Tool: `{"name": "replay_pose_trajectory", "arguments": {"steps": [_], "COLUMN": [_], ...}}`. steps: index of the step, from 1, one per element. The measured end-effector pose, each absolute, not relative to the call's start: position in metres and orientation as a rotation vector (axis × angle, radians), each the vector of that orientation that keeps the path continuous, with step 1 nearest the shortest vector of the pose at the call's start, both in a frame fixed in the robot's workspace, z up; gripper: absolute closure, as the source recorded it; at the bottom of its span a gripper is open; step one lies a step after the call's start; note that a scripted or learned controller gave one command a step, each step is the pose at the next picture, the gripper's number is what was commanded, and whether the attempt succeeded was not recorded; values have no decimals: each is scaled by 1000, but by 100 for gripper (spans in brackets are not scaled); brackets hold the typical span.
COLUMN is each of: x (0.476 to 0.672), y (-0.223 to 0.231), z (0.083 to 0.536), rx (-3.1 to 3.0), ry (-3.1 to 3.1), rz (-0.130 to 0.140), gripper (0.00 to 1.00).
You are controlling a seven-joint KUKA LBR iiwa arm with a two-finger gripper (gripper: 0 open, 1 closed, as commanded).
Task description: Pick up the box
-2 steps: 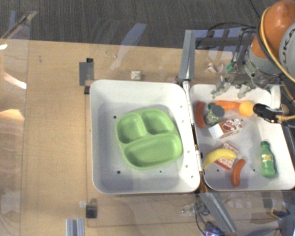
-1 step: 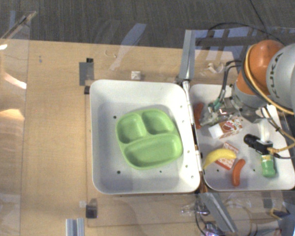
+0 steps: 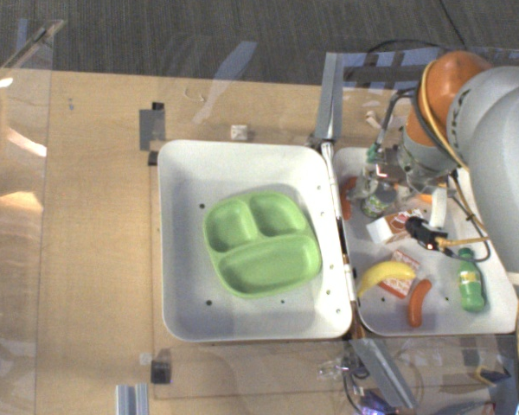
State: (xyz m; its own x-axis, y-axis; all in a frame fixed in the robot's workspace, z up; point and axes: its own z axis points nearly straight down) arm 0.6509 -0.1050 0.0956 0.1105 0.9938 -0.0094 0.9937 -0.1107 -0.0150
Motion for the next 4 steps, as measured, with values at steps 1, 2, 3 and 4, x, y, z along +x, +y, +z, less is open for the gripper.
{"name": "replay_pose_trajectory", "arguments": {"steps": [1,2,3,4], "x": [653,659,613,668], "y": [-103,-95,-92,-92], "z": [108,97,100,98], "rx": [-2334,-2371,-2264,-2494], "ry": [-2103,-2056,-2227,-1890], "rz": [20,11,-30,19], "gripper": [100,100,100,100]}}
